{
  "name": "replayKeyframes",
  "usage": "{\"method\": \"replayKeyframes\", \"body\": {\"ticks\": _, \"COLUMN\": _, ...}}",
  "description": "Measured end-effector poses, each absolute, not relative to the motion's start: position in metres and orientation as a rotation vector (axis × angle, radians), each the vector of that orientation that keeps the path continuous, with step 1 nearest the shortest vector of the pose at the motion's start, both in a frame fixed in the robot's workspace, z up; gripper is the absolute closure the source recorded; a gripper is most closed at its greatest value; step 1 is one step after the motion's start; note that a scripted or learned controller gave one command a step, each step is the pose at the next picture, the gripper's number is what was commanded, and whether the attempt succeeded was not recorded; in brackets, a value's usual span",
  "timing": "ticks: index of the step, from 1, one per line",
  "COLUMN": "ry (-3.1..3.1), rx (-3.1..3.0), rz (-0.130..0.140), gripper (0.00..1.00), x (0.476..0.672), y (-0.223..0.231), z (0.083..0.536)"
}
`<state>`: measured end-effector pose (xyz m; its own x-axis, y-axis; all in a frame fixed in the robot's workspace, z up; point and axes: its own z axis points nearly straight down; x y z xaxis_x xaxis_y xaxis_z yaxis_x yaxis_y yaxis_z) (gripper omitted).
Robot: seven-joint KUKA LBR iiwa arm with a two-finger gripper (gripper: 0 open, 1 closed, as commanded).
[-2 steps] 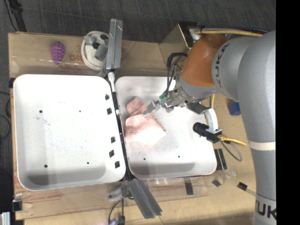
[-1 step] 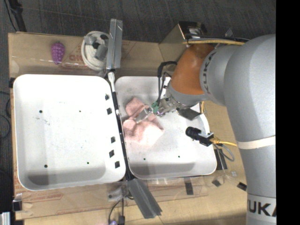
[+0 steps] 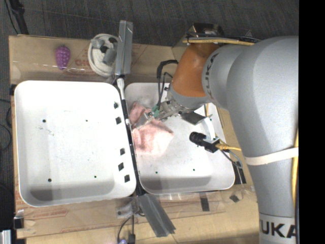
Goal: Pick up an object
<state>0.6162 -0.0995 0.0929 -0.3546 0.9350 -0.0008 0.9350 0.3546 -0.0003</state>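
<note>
Arm (image 3: 254, 95) reaches over the bin (image 3: 203, 179) that holds the cloth (image 3: 152, 136). Tool (image 3: 156, 114) sits low at the cloth's far edge, touching it or just beside it; contact not resolvable. Tool state: cannot tell whether released or clenched, since the wrist hides it.

Cloth: pink, crumpled, lying on the bin floor against the wall shared with the second bin (image 3: 66, 136). A smaller pink fold (image 3: 136, 111) lies just beyond the cloth, possibly the same piece. Cloth appears not yet lifted.

Judgement: step in hand is the grasp.
- Pinch a raised fold, not flat fabric.
- Clamp fully before rising.
- Lift straight up and slowly, clear of the shared wall.
- Count success only if the cloth hangs from the tool.

Likely failure: fabric slipping out.
</note>
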Motion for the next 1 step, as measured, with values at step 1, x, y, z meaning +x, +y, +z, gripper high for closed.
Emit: {"method": "replayKeyframes", "body": {"ticks": 1, "ry": 2.520, "rx": 1.877, "rz": -0.003, "gripper": 0.00, "x": 0.5677, "y": -0.0749, "z": 0.1923}}
